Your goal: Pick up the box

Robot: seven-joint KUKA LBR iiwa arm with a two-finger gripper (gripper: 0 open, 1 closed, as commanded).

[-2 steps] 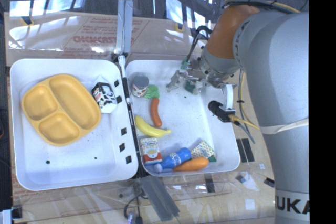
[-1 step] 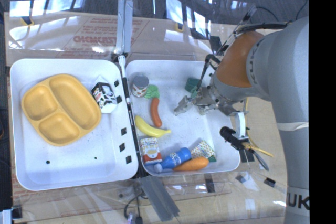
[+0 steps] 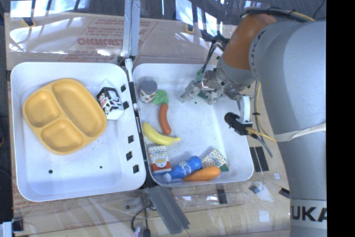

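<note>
A small red and white box (image 3: 159, 159) stands at the front left of the right bin (image 3: 236, 172), next to a blue bottle (image 3: 186, 167). A black and white carton (image 3: 111, 101) lies in the left bin (image 3: 72, 175), against its right wall beside the yellow plate. My gripper (image 3: 199, 95) hovers over the back middle of the right bin, well behind and to the right of the red and white box. Its fingers are spread open, and nothing is between them.
The right bin also holds a can (image 3: 147, 89), a green-topped piece (image 3: 161, 97), a red sausage (image 3: 164, 118), a banana (image 3: 159, 135), a carrot (image 3: 202, 174) and a patterned packet (image 3: 214, 159). A yellow divided plate (image 3: 62, 114) fills much of the left bin.
</note>
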